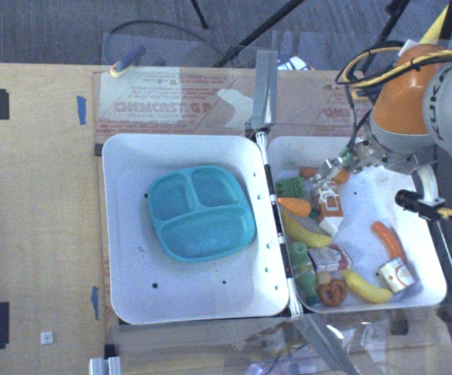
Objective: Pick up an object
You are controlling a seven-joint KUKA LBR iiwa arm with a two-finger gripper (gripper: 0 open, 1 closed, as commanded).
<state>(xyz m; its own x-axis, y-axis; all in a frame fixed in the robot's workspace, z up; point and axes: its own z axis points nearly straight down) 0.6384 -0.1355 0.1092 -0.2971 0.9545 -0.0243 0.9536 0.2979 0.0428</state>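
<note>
Apparently tool point(336, 165) half-hidden over right bin point(431, 244), finger state impossible to tell.

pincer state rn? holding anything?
Pincer: cannot be told. It sits low over the right bin, near its far edge; nothing is visibly held.

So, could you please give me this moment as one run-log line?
arm: over right bin | gripper: near bin's back edge, above toy food | blue divided plate: in left bin | grasp: cannot tell
</note>
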